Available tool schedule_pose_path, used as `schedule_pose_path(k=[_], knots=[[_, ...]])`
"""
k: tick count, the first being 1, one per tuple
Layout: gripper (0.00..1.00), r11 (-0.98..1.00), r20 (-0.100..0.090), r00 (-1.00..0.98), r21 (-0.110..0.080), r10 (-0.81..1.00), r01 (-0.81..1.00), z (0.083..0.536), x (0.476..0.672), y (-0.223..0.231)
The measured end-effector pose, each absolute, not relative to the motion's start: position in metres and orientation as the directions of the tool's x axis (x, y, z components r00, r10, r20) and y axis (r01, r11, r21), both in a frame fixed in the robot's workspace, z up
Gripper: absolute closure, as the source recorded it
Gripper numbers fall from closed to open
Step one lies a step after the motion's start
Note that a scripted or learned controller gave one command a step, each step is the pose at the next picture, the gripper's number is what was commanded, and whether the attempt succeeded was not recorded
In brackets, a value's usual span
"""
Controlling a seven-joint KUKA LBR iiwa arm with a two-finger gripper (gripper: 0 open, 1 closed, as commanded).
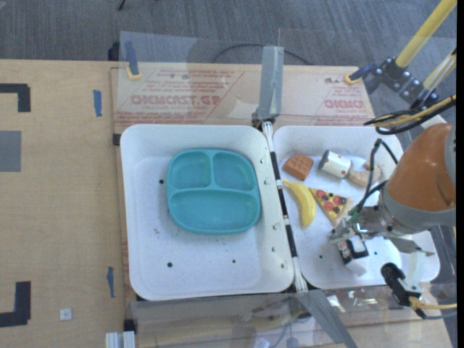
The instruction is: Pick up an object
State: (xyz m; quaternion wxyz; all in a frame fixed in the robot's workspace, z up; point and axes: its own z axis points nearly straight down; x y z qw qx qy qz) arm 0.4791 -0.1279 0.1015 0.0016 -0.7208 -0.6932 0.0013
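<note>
The right bin (319, 270) holds several toy foods. A yellow banana (302, 202) lies near its left wall, with a pizza slice (331, 203) just to its right. An orange-brown waffle piece (298, 167) sits at the back left, and a white cylinder (335, 164) and a tan piece (360, 176) lie further right. My gripper (350, 245) hangs low over the bin's front middle, just in front of and to the right of the pizza slice. The arm's body hides the bin's right side.
The left bin (145, 252) carries a teal divided plate (214, 191). A ridge (279, 201) separates the two bins. Cables (406, 118) and a yellow pole (428, 27) stand at the back right. Cardboard (181, 96) lines the rear.
</note>
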Motion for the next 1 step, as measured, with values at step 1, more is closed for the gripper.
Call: schedule_pose_path(k=[1], knots=[[1.0, -0.208, -0.001, 0.208, -0.004, 0.978, 0.978, 0.182, 0.5396, -0.0764]])
